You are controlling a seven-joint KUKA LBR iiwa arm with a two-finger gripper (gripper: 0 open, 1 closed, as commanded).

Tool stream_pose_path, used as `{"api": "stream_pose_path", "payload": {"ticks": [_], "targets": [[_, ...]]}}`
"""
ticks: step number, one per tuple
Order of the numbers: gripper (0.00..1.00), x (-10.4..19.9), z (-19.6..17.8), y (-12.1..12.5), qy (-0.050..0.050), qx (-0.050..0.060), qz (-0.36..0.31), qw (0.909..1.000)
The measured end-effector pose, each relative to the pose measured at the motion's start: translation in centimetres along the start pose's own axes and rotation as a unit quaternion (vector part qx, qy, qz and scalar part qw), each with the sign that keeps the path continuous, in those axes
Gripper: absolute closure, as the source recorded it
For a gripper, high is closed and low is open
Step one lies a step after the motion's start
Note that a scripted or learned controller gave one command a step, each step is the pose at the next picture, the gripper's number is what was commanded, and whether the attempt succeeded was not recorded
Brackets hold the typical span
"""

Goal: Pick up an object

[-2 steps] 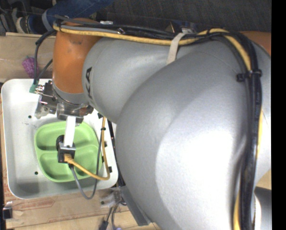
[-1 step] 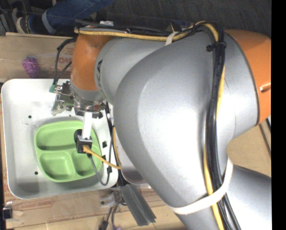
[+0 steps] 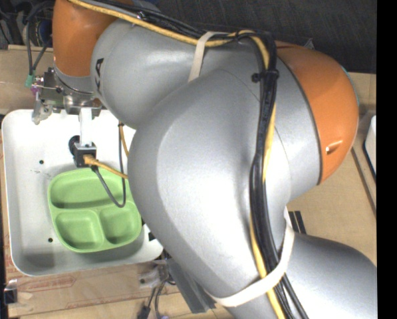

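In the white bin (image 3: pixel 18 171) on the left lies a green tray (image 3: pixel 85 208). It is the one loose thing I can see to pick up. The tray has three parts inside it: one long part at the top and two small ones below, side by side. It lies flat on the bin's floor, close to the bin's near wall. The bin's right side is hidden behind the big arm (image 3: pixel 218 165).

The arm looks very big here (it hides most of the desk). It is grey and shiny, with an orange part on the right and another orange part at the top left. Black and yellow cables (image 3: pixel 263 145) run down it, and white straps (image 3: pixel 199 52) hold them on.

At the top left, the arm ends in the gripper (image 3: pixel 44 108). It hangs over the far corner of the bin, near the bin's back wall. It is well apart from the green tray and does not touch it. I cannot tell if the jaws are spread or pressed together, because they are small and hard to see from here.

A bit of the brown desk (image 3: pixel 4 62) shows past the bin at the top left. More of it shows on the right, beside the arm's orange part.
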State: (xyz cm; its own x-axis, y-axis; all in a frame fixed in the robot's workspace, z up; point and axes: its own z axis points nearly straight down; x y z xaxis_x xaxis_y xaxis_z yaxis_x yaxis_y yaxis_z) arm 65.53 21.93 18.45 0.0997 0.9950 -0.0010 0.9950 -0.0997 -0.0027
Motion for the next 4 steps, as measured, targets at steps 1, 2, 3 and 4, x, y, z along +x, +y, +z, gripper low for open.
{"api": "stream_pose_path", "payload": {"ticks": [1,2,3,4], "targets": [[0.0,-0.8,9.4,-7.2,-0.001,0.001,-0.165,0.9863],[0.0,-5.7,9.3,-0.6,0.0,-0.001,-0.228,0.9736],[0.0,-1.4,9.4,-4.3,-0.001,0.002,-0.075,0.9972],[0.0,-10.6,3.3,-0.1,0.0,0.0,-0.114,0.9935]]}}
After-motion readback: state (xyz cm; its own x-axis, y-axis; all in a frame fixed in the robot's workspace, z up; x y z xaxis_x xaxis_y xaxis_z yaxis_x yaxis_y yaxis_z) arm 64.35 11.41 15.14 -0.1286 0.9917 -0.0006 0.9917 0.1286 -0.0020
